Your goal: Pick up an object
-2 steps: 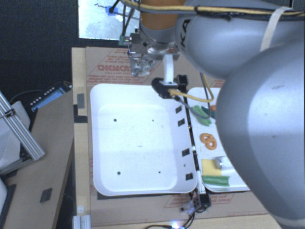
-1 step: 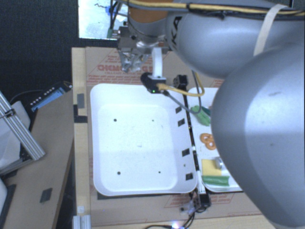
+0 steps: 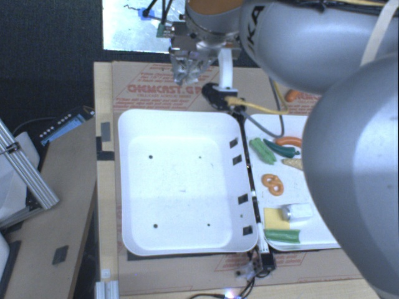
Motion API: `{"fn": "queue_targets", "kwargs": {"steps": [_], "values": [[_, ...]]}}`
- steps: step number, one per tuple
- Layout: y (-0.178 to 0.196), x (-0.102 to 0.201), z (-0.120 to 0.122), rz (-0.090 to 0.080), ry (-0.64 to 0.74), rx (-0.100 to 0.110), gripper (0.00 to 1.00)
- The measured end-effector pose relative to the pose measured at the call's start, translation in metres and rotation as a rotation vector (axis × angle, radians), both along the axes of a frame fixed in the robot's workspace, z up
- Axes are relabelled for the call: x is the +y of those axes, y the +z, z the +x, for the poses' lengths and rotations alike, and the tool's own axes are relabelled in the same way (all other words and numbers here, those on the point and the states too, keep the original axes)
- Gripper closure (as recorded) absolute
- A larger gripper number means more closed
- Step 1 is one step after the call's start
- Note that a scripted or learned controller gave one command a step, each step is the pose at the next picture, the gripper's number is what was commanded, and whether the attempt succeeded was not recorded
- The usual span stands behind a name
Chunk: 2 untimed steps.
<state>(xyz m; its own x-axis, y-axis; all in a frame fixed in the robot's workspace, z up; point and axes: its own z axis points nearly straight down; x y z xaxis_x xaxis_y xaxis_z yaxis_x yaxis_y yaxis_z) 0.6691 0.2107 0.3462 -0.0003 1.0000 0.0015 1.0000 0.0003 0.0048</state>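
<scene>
At the near edge of the bench, a small tangle of wires (image 3: 252, 268) sits by the clips joining the two bins. The left bin (image 3: 134, 229) shows bare white floor with four dark dots. The right bin (image 3: 315, 242), partly covered by the grey arm (image 3: 349, 167), holds the candidate objects: a green stick (image 3: 282, 235), a yellow block (image 3: 275, 217) touching a small white piece (image 3: 298, 212), a pretzel (image 3: 272, 182), a green pod (image 3: 262, 150), and an orange-and-teal piece (image 3: 285, 143) beside it. A further orange item (image 3: 292, 95) lies on the cardboard beyond that bin.

The gripper (image 3: 187, 67) hangs over the far cardboard, beyond the left bin's far rim and well apart from every object. Nothing can be seen between the fingers; how wide the jaws stand cannot be told from the blurred metal.

Risks, as judged:
- A descent from this position would meet cardboard, not an object.
- The objects lie close together; a grasp may catch two or deflect off one.
- The yellow cable (image 3: 262, 109) crossing the bin corner could snag.

Legible writing: red print "CHEMCAST" on the cardboard (image 3: 149, 89); partial letters "KA" on the arm.
</scene>
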Motion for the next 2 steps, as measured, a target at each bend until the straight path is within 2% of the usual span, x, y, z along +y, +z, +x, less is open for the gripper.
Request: {"fn": "queue_targets", "kwargs": {"steps": [1, 2], "values": [[0.17, 0.024, -0.001, 0.006, 0.007, -0.015, 1.0], [0.157, -0.04, -0.001, -0.002, -0.004, 0.004, 1.0]]}}
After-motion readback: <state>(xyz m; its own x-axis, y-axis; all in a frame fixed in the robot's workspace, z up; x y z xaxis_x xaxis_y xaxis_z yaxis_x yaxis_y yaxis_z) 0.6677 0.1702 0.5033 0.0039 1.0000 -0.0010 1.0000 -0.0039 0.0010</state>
